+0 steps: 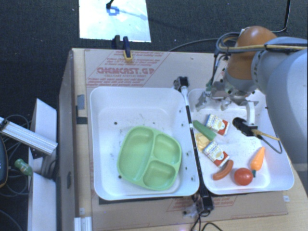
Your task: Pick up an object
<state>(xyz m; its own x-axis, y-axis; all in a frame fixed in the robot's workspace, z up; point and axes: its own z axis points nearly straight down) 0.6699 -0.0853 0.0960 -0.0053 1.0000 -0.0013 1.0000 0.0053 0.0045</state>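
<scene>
A green tray lies in the left bin. In the right bin, cartons, a sausage, tomato and carrot sit toward the near edge. The gripper hovers at its far edge; its grip I cannot tell.

the grey arm reaches in from the right, its orange band above the wrist, over the far end of the right bin. the gripper hangs low near that bin's far left corner.
</scene>
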